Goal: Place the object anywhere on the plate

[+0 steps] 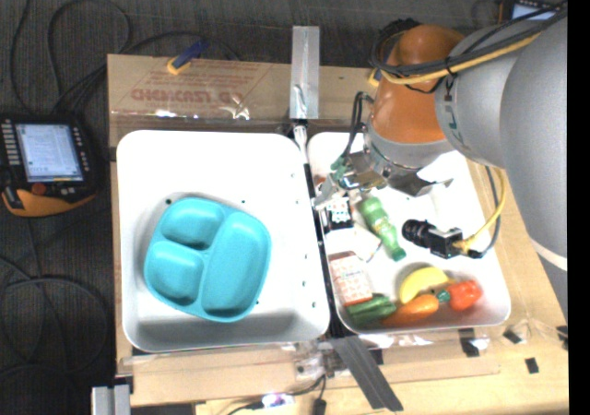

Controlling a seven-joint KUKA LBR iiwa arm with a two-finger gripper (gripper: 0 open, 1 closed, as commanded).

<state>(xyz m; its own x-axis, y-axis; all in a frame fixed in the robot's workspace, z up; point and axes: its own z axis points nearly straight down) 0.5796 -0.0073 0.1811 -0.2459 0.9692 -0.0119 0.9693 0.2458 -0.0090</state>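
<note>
Gripper (pixel 343 184) over right white bin (pixel 479 219), finger state unclear. Center on green plastic bottle (pixel 380 226), then carry to divided turquoise plate (pixel 207 258).

Two white bins sitting side by side mid-frame: left bin (pixel 147 150), right bin (pixel 487 307). Teach pendant (pixel 44 157) lying at far left on dark floor, screen glowing. Cardboard sheet (pixel 198 90) lying along the upper edge behind the left bin. Black cables (pixel 64 26) trailing across upper left. Small blue object (pixel 184 55) resting on the cardboard's top edge.
</note>
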